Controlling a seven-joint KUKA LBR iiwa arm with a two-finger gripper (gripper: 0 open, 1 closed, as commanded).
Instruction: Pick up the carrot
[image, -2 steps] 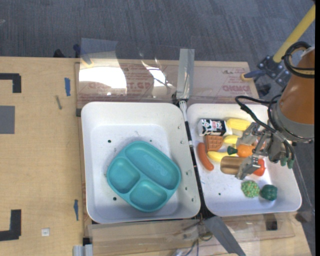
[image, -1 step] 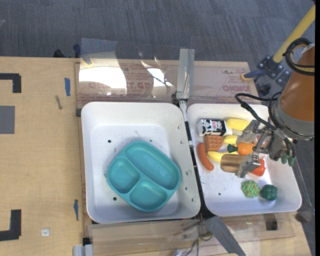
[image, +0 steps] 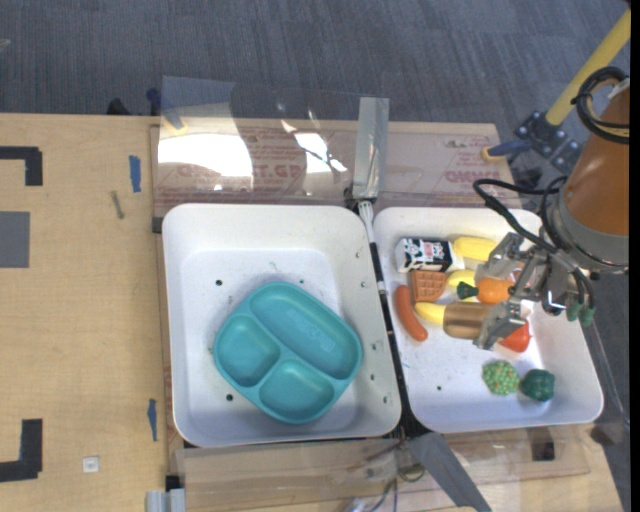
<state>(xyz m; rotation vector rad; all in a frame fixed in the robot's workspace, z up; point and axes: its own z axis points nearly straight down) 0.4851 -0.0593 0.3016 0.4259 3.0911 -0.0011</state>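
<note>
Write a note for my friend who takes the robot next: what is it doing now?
Gripper: low in the right bin, among the toy food; can't tell if the fingers are open or shut.
Carrot: in that bin, just left of the gripper, beside the banana.
Left bin: has a teal tray.
Done: the arm has reached the bin.
Left: grab the carrot and lift it; no hold is visible.

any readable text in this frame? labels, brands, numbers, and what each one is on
Nothing reads clearly.
Clear sheet behind the bins: faint reddish print, too blurred to read.
Black-and-white carton in the right bin: patterned face, no legible words.
Small white tag on the bench: too small to read.
</note>
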